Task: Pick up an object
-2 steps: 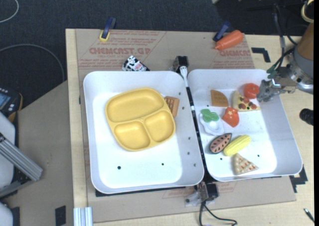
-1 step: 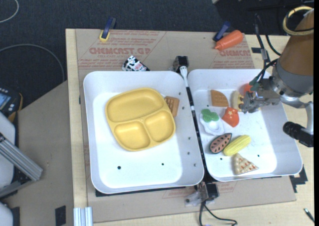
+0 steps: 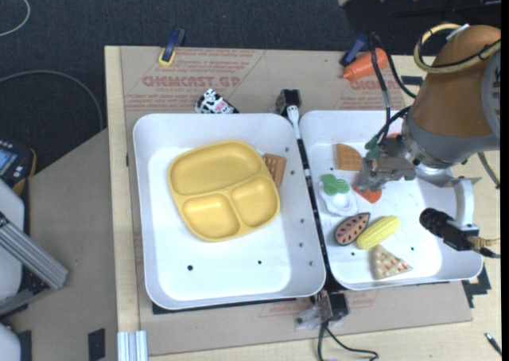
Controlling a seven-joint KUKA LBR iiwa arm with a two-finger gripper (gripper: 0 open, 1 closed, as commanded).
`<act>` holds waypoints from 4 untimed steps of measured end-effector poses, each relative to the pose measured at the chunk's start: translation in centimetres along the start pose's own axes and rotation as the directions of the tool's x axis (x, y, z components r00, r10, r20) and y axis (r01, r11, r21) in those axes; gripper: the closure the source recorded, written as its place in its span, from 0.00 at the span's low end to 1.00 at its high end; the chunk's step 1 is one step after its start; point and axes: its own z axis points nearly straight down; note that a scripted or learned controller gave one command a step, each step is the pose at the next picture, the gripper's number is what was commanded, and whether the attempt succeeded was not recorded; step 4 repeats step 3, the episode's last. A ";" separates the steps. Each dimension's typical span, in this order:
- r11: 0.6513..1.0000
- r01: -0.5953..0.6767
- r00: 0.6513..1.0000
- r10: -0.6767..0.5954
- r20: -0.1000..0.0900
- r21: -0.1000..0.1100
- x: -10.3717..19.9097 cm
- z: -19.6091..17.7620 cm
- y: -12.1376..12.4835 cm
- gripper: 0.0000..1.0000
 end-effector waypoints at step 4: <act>1.000 -0.003 1.000 0.003 0.003 -0.007 0.6 -1.5 0.2 1.00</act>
